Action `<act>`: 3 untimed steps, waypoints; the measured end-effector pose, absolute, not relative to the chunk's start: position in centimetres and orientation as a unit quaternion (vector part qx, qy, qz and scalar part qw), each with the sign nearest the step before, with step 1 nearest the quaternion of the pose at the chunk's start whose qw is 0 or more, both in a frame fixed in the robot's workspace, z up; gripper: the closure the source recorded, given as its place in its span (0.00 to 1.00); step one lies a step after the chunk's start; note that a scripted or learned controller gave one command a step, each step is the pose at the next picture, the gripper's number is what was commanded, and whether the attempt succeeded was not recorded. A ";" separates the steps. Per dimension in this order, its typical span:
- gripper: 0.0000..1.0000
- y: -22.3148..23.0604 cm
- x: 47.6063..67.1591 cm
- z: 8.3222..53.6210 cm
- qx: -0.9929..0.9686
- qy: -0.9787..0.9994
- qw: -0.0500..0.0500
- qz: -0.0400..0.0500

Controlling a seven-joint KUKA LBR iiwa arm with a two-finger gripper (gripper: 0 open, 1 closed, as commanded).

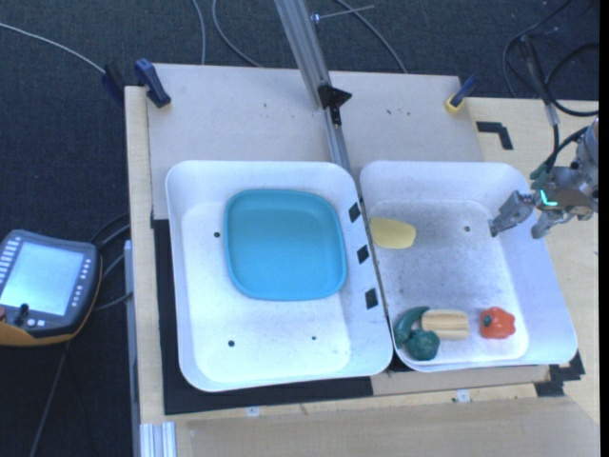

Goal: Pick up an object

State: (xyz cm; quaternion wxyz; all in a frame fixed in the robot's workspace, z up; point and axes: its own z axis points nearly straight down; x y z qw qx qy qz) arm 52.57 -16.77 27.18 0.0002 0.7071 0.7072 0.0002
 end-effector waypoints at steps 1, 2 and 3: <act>0.00 -16.8 52.6 27.2 0.707 0.707 0.000 0.000; 0.00 -16.9 53.4 21.6 0.707 0.707 -0.002 -0.001; 0.00 -16.5 53.6 15.5 0.707 0.707 -0.002 -0.001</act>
